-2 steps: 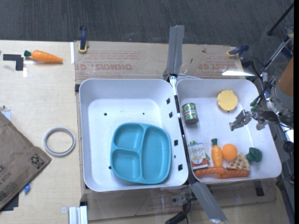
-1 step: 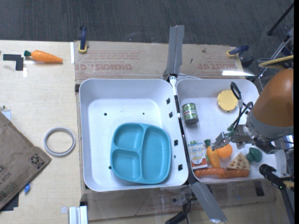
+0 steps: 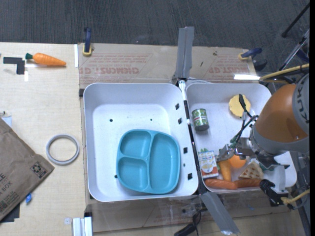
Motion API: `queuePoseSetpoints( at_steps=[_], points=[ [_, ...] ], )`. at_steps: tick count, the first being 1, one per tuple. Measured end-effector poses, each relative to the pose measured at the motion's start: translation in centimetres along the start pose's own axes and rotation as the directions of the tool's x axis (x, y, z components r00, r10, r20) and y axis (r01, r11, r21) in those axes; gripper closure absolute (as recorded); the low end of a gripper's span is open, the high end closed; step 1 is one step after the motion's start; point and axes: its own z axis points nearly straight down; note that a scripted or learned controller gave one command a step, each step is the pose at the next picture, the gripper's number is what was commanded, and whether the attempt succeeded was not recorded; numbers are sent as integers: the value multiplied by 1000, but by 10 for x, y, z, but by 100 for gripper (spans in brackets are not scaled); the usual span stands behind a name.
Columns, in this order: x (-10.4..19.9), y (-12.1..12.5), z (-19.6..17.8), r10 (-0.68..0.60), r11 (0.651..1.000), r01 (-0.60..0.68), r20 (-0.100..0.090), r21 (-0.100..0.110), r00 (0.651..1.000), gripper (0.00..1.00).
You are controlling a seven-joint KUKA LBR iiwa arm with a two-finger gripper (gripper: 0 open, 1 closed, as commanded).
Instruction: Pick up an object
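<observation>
White plastic forms the two shallow bins, and we take the right bin as our landmark. Well to its left, out on the bench, we see a toy carrot, a grey tape ring and a brown cardboard box. Just beside it on the left, the left bin holds a blue divided plate. Inside the right bin, a small green can stands near its left wall, a yellow round piece lies toward its far side, and a carton with a fruit label sits at its near left. The near end is crowded: an orange object, a long orange-red piece along the near wall and a toast-like wedge lie touching one another. From the bin's right, the arm leans in over that pile, its orange band hiding the bin's right side. The gripper hangs low at the orange object, among the clutter; we cannot tell whether it is open, closed or gripping anything.
</observation>
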Motion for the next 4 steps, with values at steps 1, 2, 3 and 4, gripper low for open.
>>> queuePoseSetpoints(
  at_steps=[1,2,3,4],
  points=[
    [0,1,-10,2,1000,-2,-2,-2,1000,100],
    [-1,1,-18,6,1000,-6,-2,0,1000,100],
    [-1,1,-18,5,1000,-5,-2,0,1000,0],
    [25,62,-52,-31,1000,31,-4,4,1000,0]
  ],
)
